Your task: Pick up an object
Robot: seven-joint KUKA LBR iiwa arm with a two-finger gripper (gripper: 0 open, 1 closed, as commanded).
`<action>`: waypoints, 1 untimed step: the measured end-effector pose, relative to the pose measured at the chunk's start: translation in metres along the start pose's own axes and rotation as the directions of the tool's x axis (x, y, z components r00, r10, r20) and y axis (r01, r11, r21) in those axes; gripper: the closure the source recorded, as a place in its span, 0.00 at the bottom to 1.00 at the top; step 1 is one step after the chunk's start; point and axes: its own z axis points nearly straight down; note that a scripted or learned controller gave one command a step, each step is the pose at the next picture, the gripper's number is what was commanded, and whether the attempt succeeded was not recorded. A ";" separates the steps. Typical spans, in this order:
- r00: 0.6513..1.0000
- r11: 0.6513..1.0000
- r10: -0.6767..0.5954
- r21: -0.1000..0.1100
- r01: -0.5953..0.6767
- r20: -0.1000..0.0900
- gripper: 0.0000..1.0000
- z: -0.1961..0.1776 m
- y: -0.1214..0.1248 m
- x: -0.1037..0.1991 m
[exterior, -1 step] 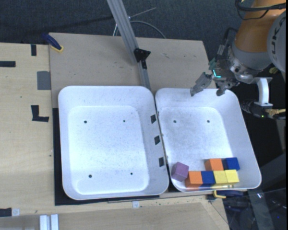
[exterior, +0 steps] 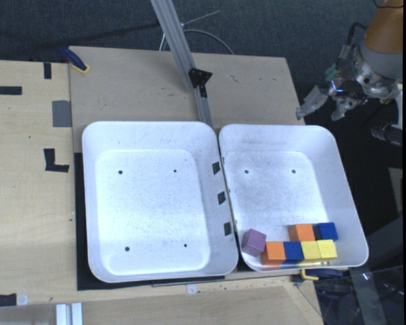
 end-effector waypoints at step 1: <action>1.000 1.000 -0.005 0.010 0.005 -0.004 0.00 0.105 0.030 0.008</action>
